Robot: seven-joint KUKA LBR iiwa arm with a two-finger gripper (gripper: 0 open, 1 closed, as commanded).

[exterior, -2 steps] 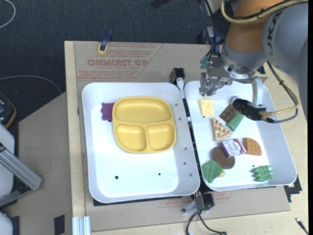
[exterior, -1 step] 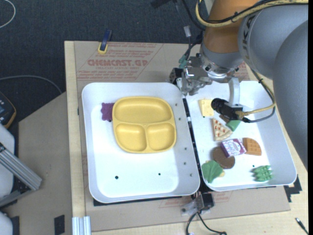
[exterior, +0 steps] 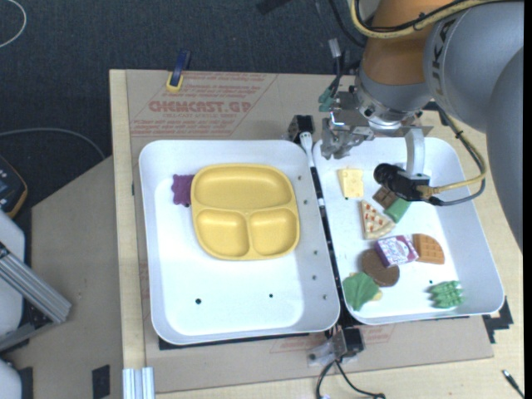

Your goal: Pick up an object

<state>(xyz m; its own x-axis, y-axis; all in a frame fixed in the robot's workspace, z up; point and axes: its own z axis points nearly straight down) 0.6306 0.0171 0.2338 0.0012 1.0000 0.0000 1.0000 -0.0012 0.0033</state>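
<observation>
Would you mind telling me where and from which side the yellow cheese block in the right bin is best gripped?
Probably across its two long side edges, coming straight down from above. The cheese block lies flat, apart from the pizza slice, with bare bin floor on both long sides, leaving room there. The gripper is just above it in the view.

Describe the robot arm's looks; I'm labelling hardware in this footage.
The thick rounded grey arm carries a wide orange band above its wrist. Below sits a small metallic two-finger gripper. Black and yellow cables loop beside it.
</observation>
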